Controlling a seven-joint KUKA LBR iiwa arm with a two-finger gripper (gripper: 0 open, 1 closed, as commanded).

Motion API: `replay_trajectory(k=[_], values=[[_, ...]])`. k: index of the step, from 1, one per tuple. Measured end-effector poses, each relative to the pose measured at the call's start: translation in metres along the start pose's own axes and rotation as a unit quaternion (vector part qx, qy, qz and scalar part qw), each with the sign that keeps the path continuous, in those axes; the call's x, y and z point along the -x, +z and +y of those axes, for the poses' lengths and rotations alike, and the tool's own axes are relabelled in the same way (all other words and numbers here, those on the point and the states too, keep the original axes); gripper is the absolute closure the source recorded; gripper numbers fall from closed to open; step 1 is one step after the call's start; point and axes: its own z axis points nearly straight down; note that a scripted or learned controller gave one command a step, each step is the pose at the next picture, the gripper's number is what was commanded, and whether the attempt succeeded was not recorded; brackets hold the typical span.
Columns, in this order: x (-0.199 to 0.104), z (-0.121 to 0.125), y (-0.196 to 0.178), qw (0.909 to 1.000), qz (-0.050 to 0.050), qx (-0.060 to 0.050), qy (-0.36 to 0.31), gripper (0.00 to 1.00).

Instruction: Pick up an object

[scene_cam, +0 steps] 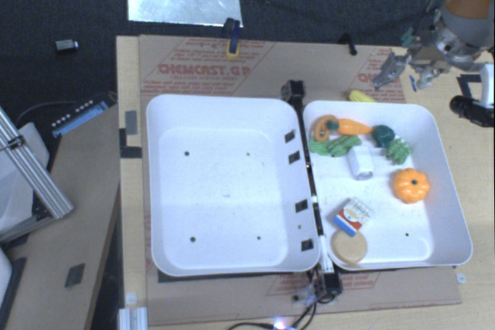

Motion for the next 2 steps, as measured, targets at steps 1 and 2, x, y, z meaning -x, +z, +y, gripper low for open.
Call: replay_trajectory(k=[1,2], values=[[-0.003,-0.002,0.0,1.0,0.002,-0.007,-0.003,1.0],[-0.087,0.002,-0.135,1.0,0.004,-0.001,-0.005,1.0]])
